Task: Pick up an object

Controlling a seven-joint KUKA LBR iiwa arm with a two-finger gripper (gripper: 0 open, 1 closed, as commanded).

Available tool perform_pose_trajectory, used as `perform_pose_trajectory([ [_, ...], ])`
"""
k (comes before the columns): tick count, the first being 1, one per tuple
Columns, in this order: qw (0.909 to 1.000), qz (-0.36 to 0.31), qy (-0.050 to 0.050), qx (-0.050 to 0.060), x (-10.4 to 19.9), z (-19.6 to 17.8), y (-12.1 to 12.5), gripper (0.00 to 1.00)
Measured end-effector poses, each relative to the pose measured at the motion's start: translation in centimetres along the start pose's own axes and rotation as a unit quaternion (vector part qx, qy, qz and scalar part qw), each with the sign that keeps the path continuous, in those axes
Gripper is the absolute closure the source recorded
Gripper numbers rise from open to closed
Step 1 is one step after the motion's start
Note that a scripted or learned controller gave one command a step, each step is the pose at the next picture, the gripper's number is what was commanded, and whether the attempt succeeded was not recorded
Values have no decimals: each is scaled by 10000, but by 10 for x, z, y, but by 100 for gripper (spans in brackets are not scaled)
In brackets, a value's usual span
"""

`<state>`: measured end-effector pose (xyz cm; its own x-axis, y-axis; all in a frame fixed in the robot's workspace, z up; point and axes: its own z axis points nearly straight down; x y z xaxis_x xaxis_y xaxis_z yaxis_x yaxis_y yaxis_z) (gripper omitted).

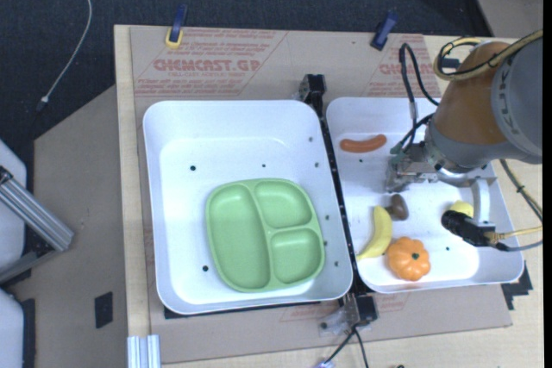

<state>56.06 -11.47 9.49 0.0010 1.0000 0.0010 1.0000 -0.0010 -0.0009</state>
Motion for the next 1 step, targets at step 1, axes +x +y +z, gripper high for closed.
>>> perform_pose_trajectory([
  [1,10000,-3,-12,-24,-6,-44,3,100],
])
